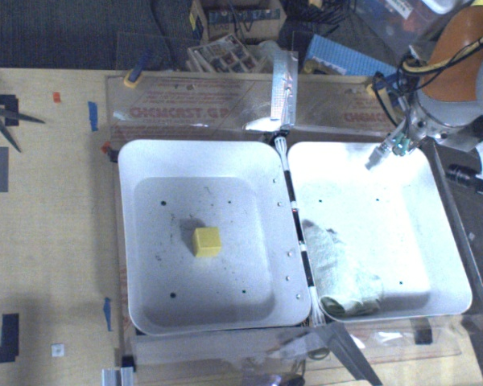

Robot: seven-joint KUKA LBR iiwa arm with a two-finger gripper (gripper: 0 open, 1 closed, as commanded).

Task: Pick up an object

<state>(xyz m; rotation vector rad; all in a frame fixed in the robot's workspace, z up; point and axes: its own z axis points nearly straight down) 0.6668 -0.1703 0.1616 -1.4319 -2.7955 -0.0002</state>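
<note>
Cloth (pixel 348 284) nearest: rolled, crumpled, jammed into near-left corner of right bin (pixel 443 240), against the wall by the divider. Poor access from that side. Soft, likely to sag in a pinch; probably grabbable only from above, at a fold.

Yellow cube (pixel 208 241) next: alone near middle of left bin (pixel 145 175), flat on the floor, well apart from all 4 walls. Probably the easier of the 2 candidates: rigid, clear on every side. Sits slightly rotated against the bin walls, so some wrist yaw likely needed.

Gripper (pixel 384 153) further back: hanging over far part of right bin, tilted, tip toward view's left. Nothing seen held in it. Grip state unreadable from this angle, too small and blurred. Well apart from both cloth and cube; reads as pre-approach, pick not yet begun.

Orange band (pixel 467 30) of arm behind that, far right, cables draped over the wrist.

Clear panels (pixel 201 103) along far side of both bins, likely a guard against things escaping. Clutter beyond, off-task.
</note>
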